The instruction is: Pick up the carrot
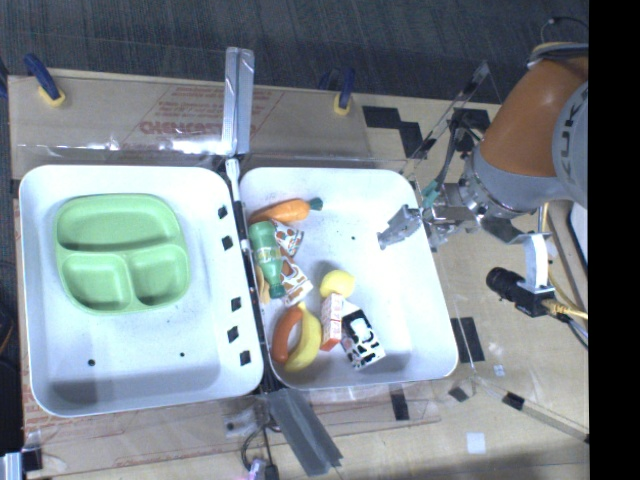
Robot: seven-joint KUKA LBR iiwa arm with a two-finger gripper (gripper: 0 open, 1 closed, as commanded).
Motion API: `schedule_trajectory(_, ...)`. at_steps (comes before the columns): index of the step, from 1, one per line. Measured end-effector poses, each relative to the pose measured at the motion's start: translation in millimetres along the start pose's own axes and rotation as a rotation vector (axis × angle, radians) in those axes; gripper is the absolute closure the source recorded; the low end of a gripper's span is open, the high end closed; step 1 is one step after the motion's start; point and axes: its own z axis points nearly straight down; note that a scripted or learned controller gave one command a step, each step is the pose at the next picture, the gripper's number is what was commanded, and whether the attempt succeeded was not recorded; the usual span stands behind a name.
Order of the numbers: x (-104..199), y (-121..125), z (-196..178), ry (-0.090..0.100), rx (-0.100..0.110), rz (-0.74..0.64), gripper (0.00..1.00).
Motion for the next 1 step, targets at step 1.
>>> schedule_trajectory(1, 78.5, 38.4, 81.8, 0.001, 0.001, 0.176, 0.0)
